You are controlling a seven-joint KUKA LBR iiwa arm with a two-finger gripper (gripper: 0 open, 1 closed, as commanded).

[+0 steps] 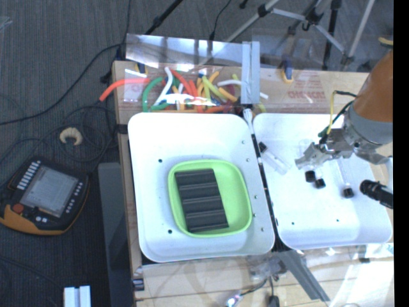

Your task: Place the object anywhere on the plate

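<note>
Here the end effector [329, 174] hovers over the right bin [300, 226] — fingers apart, gripping nothing.

The grey arm, its orange band at the frame's right edge, reaches in at centre right, wrist angled down and left, the gripper [328, 173] spread with its dark fingertips [319, 183] apart.

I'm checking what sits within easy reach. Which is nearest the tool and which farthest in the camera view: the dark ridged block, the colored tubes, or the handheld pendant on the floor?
Measured from the tool, over the right bin:
1. Dark ridged block, on the green plate in the left bin.
2. Colored tubes, in the tray behind the left bin.
3. Handheld pendant, on the floor at far left.
</note>
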